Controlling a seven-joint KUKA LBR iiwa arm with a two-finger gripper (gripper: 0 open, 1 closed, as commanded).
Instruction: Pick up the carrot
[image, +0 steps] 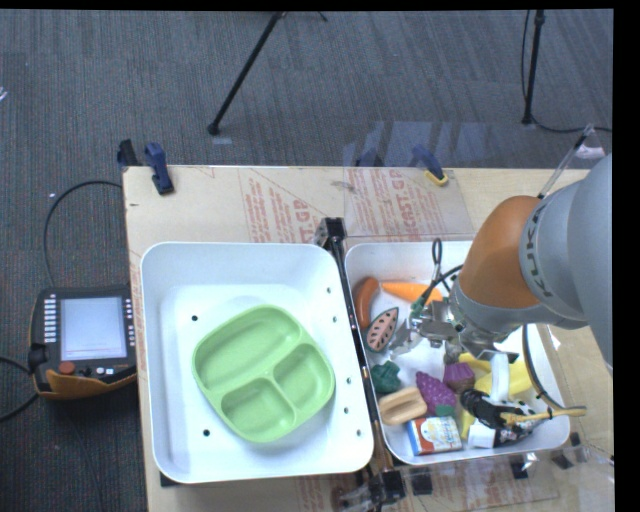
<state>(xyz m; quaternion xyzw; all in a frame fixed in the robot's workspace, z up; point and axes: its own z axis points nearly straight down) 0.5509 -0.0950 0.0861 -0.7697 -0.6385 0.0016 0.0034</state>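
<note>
The carrot (408, 291) lies near the far wall of the right bin (392, 253), orange and pointing left, its right end hidden behind the arm's wrist. Just beside it on the left sits a reddish sausage-shaped piece (365, 294), and in front of that a brown slice with seeds (382, 328). Nearer the front wall I can see a dark green piece (385, 378), a hot dog bun (402, 404), a purple bunch of grapes (435, 388), a small carton (435, 434) and yellow pieces (512, 377) partly covered by cables.

The left bin (160, 300) holds a light green divided plate (263, 372), lying flat and a little askew.

The gripper (415, 330) hangs low over the middle of the right bin, just in front of the carrot. It is a tangle of metal and wires from here, and I cannot tell how the claw is set. The arm (535, 262) covers the right bin's far right corner.
</note>
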